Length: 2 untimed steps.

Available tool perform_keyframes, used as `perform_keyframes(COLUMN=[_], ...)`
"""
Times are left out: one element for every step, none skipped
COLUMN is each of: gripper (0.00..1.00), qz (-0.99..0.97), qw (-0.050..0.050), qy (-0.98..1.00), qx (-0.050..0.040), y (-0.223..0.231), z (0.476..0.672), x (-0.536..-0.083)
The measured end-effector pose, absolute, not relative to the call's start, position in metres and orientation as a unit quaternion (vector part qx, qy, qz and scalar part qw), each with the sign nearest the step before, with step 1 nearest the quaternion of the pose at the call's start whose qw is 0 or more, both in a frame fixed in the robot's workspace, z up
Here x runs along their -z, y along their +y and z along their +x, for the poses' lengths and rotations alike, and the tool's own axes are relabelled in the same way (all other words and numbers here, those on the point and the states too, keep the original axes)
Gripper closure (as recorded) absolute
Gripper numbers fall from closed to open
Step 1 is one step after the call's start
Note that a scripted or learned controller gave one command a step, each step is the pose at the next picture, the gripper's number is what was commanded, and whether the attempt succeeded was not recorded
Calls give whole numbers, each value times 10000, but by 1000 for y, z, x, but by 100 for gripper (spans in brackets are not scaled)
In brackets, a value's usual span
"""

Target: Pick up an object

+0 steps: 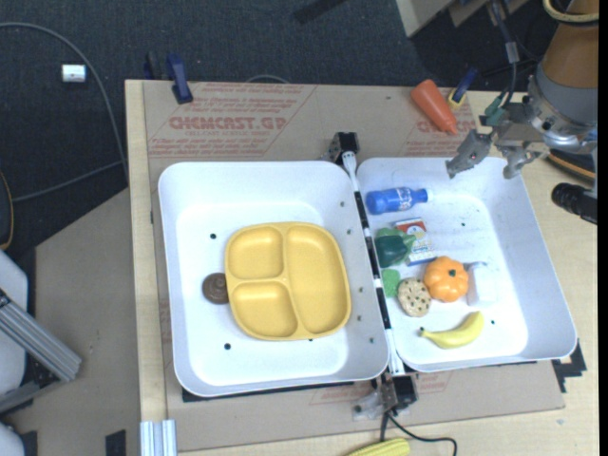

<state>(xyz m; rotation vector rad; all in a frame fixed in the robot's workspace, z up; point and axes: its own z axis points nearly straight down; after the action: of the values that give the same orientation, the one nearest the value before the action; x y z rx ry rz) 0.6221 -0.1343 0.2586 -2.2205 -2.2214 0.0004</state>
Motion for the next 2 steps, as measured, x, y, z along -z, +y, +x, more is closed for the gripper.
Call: perform_keyframes(gripper=[0,0], qz=[-7068,-7075], qw=[-3,10], qy=[-7074,-7067], qx=[4,-3], y=[-100,-92], z=[632,595], x=[-85,-84])
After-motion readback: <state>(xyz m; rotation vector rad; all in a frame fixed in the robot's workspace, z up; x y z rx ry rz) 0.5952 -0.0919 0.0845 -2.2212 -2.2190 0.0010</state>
